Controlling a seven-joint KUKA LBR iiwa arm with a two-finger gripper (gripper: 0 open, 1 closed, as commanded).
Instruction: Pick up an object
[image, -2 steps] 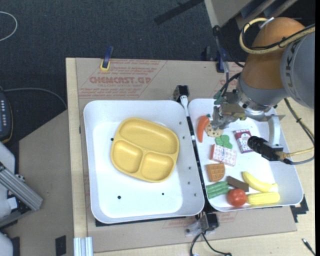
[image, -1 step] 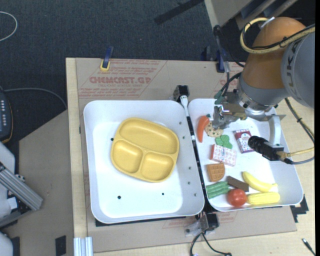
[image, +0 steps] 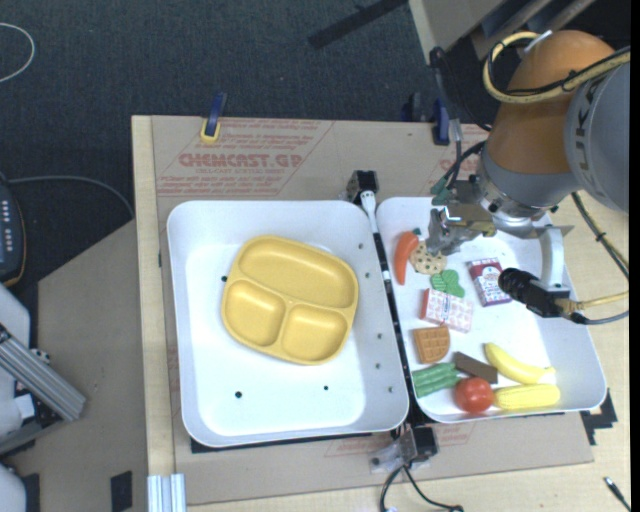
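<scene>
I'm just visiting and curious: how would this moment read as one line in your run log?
arm: over right bin | gripper: above cookie, beside carrot | grasp: none seen | left bin: yellow plate

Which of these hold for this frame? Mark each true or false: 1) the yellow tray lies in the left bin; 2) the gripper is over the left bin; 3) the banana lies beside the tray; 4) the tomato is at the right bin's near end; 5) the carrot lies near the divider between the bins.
1) True. The yellow tray lies in the left bin.
2) False. The gripper is over the right bin, at its far end by the cookie.
3) False. The banana lies in the right bin, not with the tray.
4) True. The tomato sits at the near end.
5) True. The carrot lies along the right bin's left wall.
</scene>
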